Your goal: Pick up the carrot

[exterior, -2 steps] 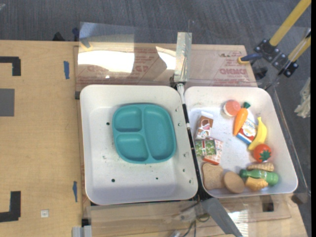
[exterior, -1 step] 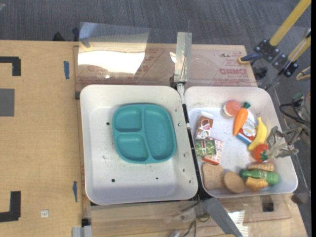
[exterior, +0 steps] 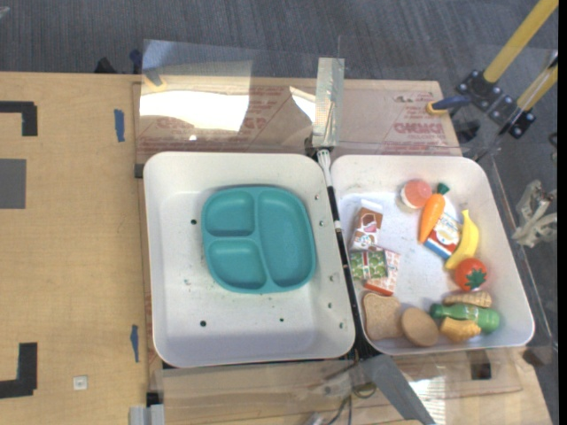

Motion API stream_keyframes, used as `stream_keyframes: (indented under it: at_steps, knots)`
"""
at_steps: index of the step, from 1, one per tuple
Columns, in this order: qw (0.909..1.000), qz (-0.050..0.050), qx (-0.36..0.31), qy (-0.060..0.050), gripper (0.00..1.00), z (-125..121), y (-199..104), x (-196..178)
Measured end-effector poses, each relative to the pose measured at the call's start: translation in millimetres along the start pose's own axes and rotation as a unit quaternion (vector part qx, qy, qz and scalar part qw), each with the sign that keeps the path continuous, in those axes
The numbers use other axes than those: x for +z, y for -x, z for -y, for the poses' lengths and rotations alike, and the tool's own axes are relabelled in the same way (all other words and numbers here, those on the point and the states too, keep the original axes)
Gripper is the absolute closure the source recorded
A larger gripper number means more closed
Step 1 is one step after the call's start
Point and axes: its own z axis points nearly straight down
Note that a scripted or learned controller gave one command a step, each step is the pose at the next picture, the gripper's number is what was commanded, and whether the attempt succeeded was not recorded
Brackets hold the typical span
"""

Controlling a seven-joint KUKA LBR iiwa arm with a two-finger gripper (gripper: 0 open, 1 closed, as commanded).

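Teal divided plate (exterior: 260, 237) lies in the middle of the left bin (exterior: 168, 326). In the right bin (exterior: 512, 321), cartons (exterior: 372, 246) lie at the left. The carrot (exterior: 431, 217) lies toward the far side, leafy end pointing away, just left of a banana (exterior: 465, 242). I cannot tell the gripper's state.

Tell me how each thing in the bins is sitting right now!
carrot: lying tilted in the right bin, free, leaf end up, overlapping a small carton
teal tray: flat in the left bin, compartments bare
banana: lying beside the carrot
tomato: resting below the banana
bread slice: lying flat
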Motion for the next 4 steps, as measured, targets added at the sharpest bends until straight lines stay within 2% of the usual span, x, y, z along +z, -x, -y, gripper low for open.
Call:
stream_keyframes:
  at_steps: [1,2,3,4]
  knots:
    - [0.9942,-0.005,-0.107,0.010,1.00,-39,-9,167]
    - [0.9888,0.000,-0.149,0.001,1.00,-24,17,3]
    - [0.9860,-0.005,-0.166,0.010,1.00,-20,-33,132]
    - [0.9836,0.000,-0.180,0.001,1.00,-31,3,24]
